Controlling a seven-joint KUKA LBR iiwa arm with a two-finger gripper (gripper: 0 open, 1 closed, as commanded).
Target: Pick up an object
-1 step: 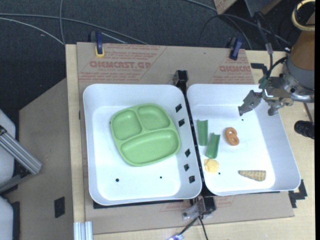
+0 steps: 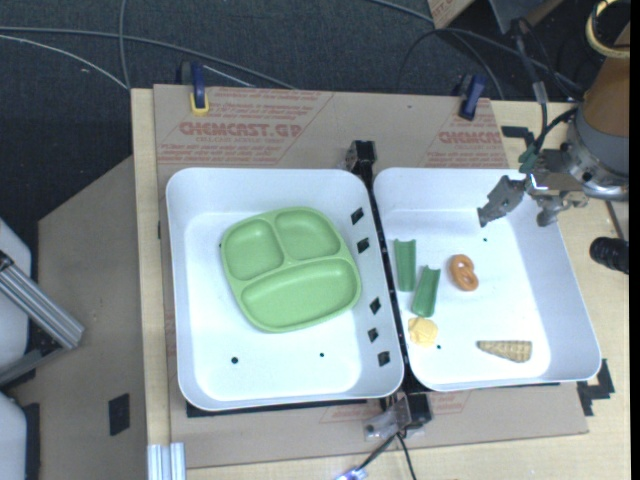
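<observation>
Camera view has my claw [image 2: 517, 200] hovering at right-bin [image 2: 570, 268] upper right, seemingly open and empty; a descent here risks missing the pretzel [image 2: 462, 272] below-left.

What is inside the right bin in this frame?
The right bin holds two green sticks, a yellow piece, an orange ring and a tan cone. The pincer hangs over its upper corner, covering that patch of floor.

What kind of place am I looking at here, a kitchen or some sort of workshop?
Most likely a robotics lab bench, not a kitchen. Two white bins sit clamped on a board, loose cables trail across the dark floor, and the food, like the small pretzel and green divided plate, looks like toy pieces.
</observation>
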